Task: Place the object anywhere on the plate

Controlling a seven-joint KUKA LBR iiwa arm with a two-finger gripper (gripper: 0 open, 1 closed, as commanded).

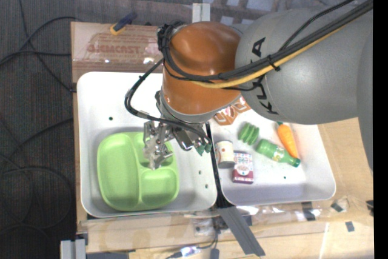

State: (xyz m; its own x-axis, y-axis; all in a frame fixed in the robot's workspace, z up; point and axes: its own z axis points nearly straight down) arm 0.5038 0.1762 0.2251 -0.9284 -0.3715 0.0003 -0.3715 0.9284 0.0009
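Observation:
A lime-green divided plate (124, 176) lies in the left white bin (91, 106), toward its front. My gripper (156, 151) hangs below the orange wrist band (197, 70), over the plate's right side near the ridge between its compartments. The metal parts at its tip blur together against the plate. I cannot make out any object at the tip. Loose objects lie in the right bin (315, 188): a green bottle (276, 152), an orange carrot (288, 139), a small can (225, 153), a red box (243, 167) and a green ridged piece (248, 133).
The big grey arm (303, 63) covers the back of the right bin and part of a brown woven item (233, 112). A cardboard sheet (115, 45) lies behind the left bin. The rim between the two bins (213, 173) runs just right of the gripper.

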